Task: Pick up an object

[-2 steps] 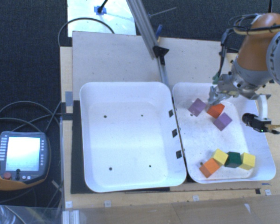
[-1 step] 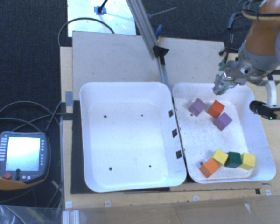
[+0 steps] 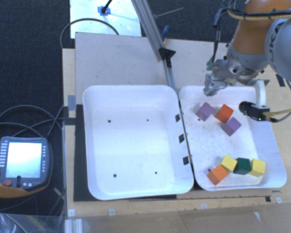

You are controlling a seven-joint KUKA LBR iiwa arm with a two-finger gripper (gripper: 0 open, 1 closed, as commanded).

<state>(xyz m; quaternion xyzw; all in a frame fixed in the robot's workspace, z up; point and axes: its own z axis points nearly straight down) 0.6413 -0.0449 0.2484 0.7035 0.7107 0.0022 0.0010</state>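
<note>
Pendant [image 3: 20,166]: a teach pendant with a lit screen lies off the bench at far left, its cables looped beside it, presumably parked out of the arm's reach.

Left bin [image 3: 94,130]: a shallow white tray with only a few dark specks on its floor; I take it as the place where picked items would be dropped.

Pole [image 3: 150,23]: a slanted grey pole comes down from the top and ends at a dark clamp near the seam between the two trays.

Right bin [image 3: 276,176]: the stock sits here, in two loose clusters.

Upper cluster: a purple block [image 3: 204,111], an orange block [image 3: 224,113] just beside it, and a second purple block [image 3: 231,125] touching the orange one's lower corner.

Lower cluster: an orange cube [image 3: 217,174], a yellow cube [image 3: 229,162], a green cube [image 3: 242,165] and another yellow cube [image 3: 257,167] in a tight row near the front wall.

Gripper [image 3: 212,89]: it hangs at the back edge of the right tray, just above and behind the first purple block. Nothing sits between its tips; whether they are spread or closed I cannot tell from here.

Arm [image 3: 262,23]: the orange band leans in from the right, tilting the wrist toward the upper cluster.

Likely target: the first purple block, being nearest; it lies on the tray floor, not lifted.

Worry: the orange neighbour stands close, so a finger could nudge it.
</note>
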